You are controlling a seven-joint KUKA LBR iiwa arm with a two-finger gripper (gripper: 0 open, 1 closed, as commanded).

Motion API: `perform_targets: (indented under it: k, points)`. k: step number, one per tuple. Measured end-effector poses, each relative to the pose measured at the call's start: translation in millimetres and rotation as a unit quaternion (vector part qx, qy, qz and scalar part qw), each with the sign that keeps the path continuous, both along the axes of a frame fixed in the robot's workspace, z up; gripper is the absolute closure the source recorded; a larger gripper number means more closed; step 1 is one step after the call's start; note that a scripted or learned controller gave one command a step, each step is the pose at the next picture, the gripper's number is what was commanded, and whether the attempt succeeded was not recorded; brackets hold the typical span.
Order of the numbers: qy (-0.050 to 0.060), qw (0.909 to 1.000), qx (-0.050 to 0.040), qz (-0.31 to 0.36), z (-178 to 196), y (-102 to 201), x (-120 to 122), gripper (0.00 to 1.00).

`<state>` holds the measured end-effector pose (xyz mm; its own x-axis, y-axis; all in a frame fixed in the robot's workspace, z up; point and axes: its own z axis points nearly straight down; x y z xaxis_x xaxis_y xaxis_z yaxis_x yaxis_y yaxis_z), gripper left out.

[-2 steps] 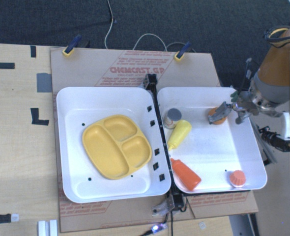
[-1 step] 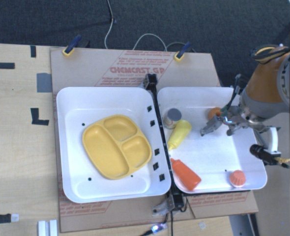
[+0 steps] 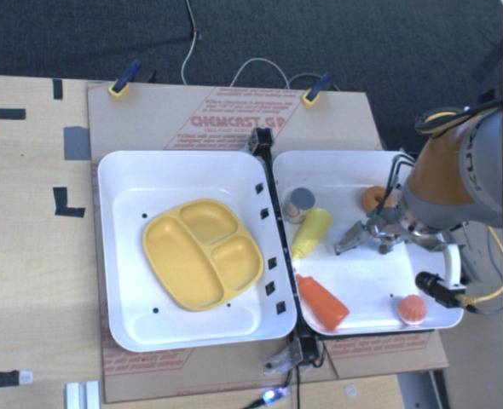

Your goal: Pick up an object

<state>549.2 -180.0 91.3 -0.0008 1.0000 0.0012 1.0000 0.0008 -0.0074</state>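
Hovered gripper at right-centre, fingers apart, holding nothing, just right of yellow bottle. Best lowered squarely over bottle's middle before closing.

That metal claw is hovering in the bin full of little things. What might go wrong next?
The claw hangs over bare floor in the right bin, so it may close on nothing. The yellow bottle lies close beside it, next to the grey can; a sideways move might knock both. The orange ball sits under the arm and could roll.
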Motion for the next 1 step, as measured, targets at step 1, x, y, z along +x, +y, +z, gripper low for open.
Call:
perform_targets:
  k: [1]
  points:
    - [-0.004, 1.0, -0.0014, 0.0, -5.8, 0.3, 0.5, 0.0]
